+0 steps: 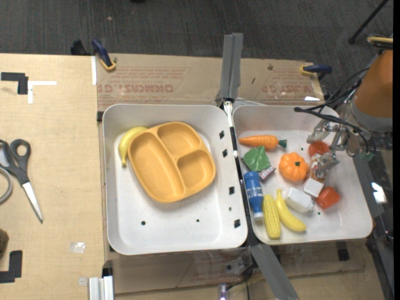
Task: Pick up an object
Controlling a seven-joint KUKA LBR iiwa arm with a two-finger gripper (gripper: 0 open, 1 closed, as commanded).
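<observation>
Nearest, at the front of the right bin point(362, 230): a corn cob point(272, 216) and a small banana point(291, 215), side by side, both lengthwise toward the back wall. Just behind the banana, a white block point(299, 200); to its right, a red piece point(328, 197), touching or nearly so. Left of the corn, along the bin's inner wall, a blue bottle point(252, 192) lying flat.

Further in, at the middle of the same bin: an orange pumpkin point(292, 166), with a green leafy piece point(256, 159) to its left. Right of the pumpkin, the claw point(325, 162) — low over the bin, just above the white block and beside the pumpkin. Released or clenched: cannot tell from this angle, and nothing clearly gripped in it. Behind the claw, a second red piece point(317, 147), partly hidden by the metalwork. Toward the back wall, a carrot point(259, 141) lying crosswise.

In the left bin point(125, 230): a yellow-orange divided plate point(170, 161), tilted toward the back left, with a larger banana point(129, 144) curled against its left rim.

On the worktop point(50, 136) to the left — a pair of scissors point(22, 175), well apart from both bins.

Farthest back: a cardboard sheet point(150, 80) behind the bins, with a blue clamp point(103, 55) at its left end.
</observation>
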